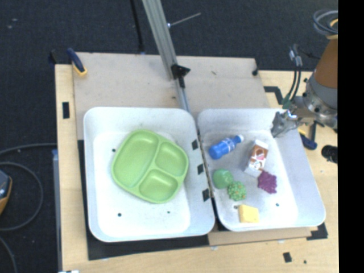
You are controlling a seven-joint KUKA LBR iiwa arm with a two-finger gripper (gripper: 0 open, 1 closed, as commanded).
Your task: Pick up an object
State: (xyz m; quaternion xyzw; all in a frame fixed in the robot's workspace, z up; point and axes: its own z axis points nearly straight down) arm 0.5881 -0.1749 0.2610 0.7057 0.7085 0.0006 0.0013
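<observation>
Right bin [301,169]: blue bottle [224,147] lying, cap up-right.

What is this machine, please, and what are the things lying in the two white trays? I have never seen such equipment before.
This is one picture from a camera fixed above a workbench, looking down at a slant. The machine is a robot arm that reaches in from the right; its job is to pick up an object. At its end is a gripper, a two-finger metal claw, which hangs over the upper right edge of the right tray. I see nothing held in it.

The left tray holds a green plate with three compartments. The right tray holds small toys: a blue bottle, a small carton, a purple lump, two green pieces and a yellow block.
</observation>
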